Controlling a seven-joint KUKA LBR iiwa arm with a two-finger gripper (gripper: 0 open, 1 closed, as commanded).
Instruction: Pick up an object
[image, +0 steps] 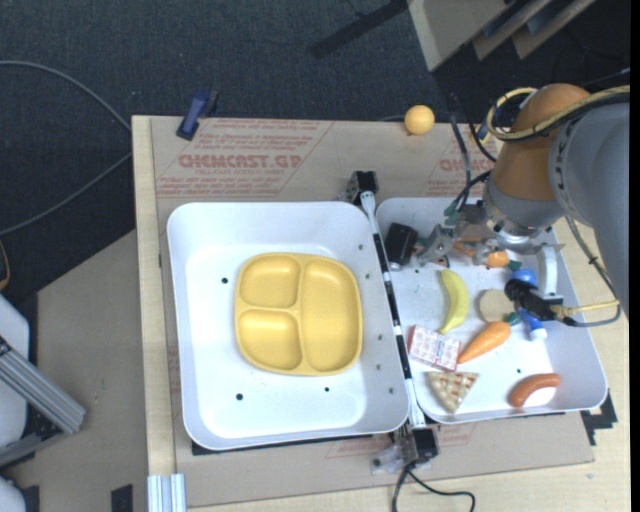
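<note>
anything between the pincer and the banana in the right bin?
Nothing visible. The pincer sits low at the back of the shallow white right bin; the yellow plastic banana lies just in front of it, top uncovered, orange carrot beside it.

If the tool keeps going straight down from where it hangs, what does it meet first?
Probably the right bin's floor near its far edge, close to the small orange piece. The tool seems to point downward; depth is unclear.

Left bin (200, 330): white, holding a yellow divided plate (298, 312). Right bin (575, 350): white, holding a yellow banana (455, 299), orange carrot (484, 341) and red-and-white patterned packet (434, 348).
</note>
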